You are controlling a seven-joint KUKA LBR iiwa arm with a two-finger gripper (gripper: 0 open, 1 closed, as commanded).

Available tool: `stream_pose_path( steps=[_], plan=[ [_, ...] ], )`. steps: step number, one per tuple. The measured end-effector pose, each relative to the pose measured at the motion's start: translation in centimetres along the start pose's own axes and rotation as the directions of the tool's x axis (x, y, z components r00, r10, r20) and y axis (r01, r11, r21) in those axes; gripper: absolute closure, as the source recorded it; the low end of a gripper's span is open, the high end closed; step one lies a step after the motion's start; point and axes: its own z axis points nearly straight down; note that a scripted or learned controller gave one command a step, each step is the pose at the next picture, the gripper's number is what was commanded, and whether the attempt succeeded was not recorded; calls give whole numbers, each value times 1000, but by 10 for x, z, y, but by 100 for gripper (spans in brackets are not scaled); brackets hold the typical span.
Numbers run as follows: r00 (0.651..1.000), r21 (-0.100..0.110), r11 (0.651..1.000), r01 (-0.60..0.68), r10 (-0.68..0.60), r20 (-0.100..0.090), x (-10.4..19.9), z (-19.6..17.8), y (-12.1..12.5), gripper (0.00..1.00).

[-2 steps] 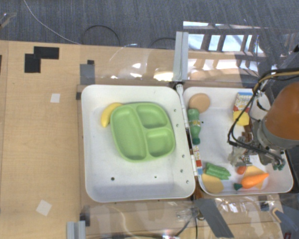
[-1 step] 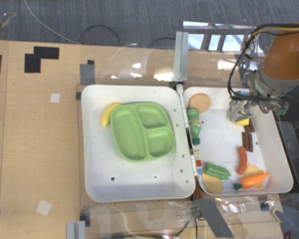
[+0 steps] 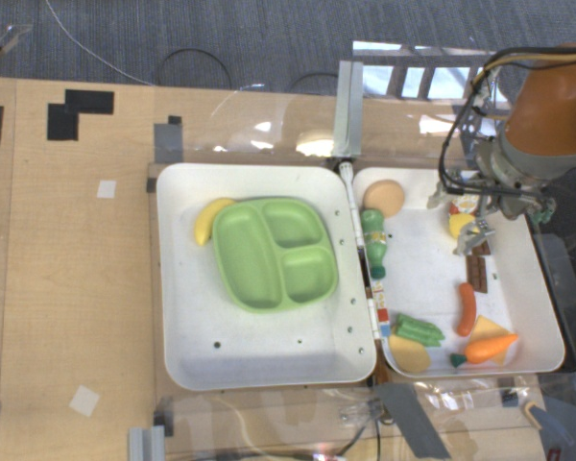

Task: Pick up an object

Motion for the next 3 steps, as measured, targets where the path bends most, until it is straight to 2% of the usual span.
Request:
stream_pose_path(
  steps=[1,2,3],
  plan=[
    [978,1,978,207,-207,0,51,64,-18,0],
    [999,3,999,34,-34,3,105,62,40,0],
    [999,2,999,49,-49,4,17,64,67,0]
  ],
)
